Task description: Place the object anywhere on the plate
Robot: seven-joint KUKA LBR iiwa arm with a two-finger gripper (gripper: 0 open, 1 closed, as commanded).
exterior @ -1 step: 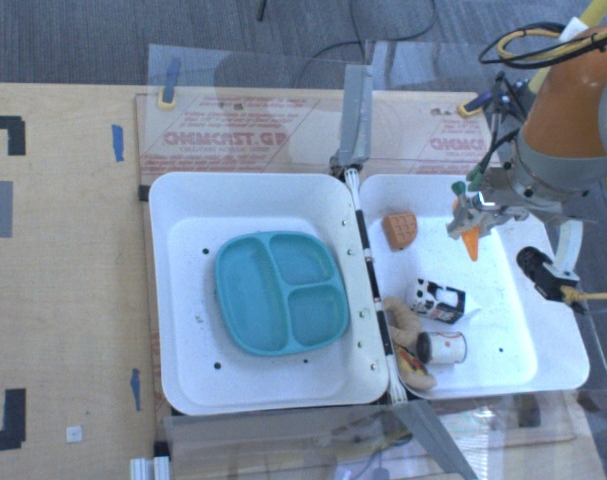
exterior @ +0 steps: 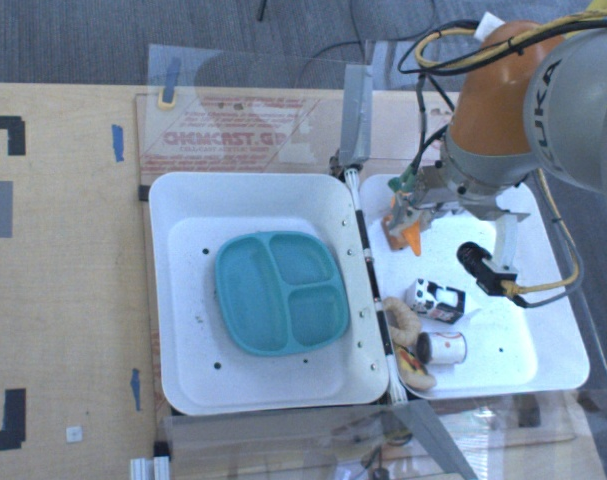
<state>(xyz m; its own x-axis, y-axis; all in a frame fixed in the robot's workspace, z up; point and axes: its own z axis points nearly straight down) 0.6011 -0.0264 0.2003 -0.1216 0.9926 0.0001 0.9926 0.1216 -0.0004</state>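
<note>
— Why hang over the right bin (exterior: 543, 368)?
— The loose things lie there; the teal plate (exterior: 281, 293) waits apart in the left bin (exterior: 183, 368). My gripper (exterior: 408, 208) sits low at the far left corner, over an orange carrot-like piece (exterior: 411, 236)
— Got it?
— Can't tell; my jaws' opening is hidden, and the piece looks small, pointed

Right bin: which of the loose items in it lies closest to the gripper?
The orange carrot-like toy, directly under the gripper at the bin's far-left corner. The black-and-white toy and white cylinder sit nearer the camera.
</note>
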